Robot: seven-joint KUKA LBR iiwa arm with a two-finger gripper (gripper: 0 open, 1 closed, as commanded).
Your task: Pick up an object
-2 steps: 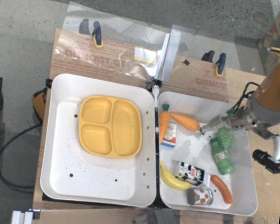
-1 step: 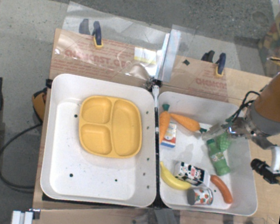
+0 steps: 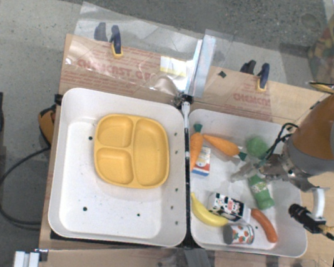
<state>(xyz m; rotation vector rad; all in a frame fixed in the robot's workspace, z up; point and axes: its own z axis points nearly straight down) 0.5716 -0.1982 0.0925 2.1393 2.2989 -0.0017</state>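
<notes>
Seen from above, two shallow white bins sit side by side on the bench. The left bin (image 3: 59, 207) holds a yellow divided plate (image 3: 132, 150), which lies a little toward twelve o'clock of that bin's middle and has three compartments.

The right bin (image 3: 287, 248) holds the loose things. A carrot (image 3: 195, 148) lies upright along the bin's left wall at about ten o'clock, with a small carton (image 3: 202, 162) touching its right side. A second, longer carrot (image 3: 222, 146) points toward three o'clock from the top of the first. At about six o'clock a banana (image 3: 206, 212) curves along the left wall, and a black-and-white carton (image 3: 228, 205) lies just above it. A small printed can (image 3: 238, 233) rests near the bottom rim, with an orange-red sausage-shaped piece (image 3: 265, 225) just to its right at about five o'clock.

The arm (image 3: 325, 134) comes in from three o'clock, its orange band over the bin's upper right corner. The gripper (image 3: 261, 172) hangs near the bin's middle. A round green piece (image 3: 256, 145) sits at its twelve o'clock, and a green bottle-like piece (image 3: 261, 193) lies just under it at six o'clock. The metal parts blur together here, so I cannot tell whether the jaws are open or closed, or whether they touch the bottle-like piece.
</notes>
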